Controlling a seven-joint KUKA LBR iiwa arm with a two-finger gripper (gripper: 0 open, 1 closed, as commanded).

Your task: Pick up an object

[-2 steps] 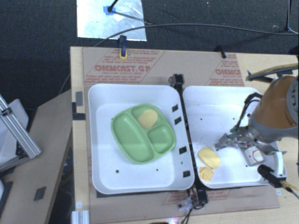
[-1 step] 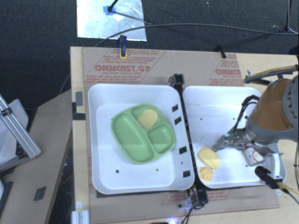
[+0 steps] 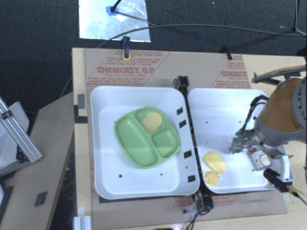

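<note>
In right bin (image 3: 225, 102), gripper (image 3: 238, 144) hangs low over bare floor, arm reaching in from right. Cannot tell finger spread from here (too small, dark against wrist). Nearest pickable: larger yellow lump (image 3: 215, 161), just beside and below-left of gripper; smaller yellow piece (image 3: 211, 178) near front wall. Small red-and-white packet (image 3: 259, 159) sits under wrist. Another yellow lump (image 3: 152, 121) rests in green divided plate (image 3: 139, 150), left bin. My judgement: shift toward larger lump, centre over it, descend straight, close gently — soft-looking, may squash or slip.
</note>
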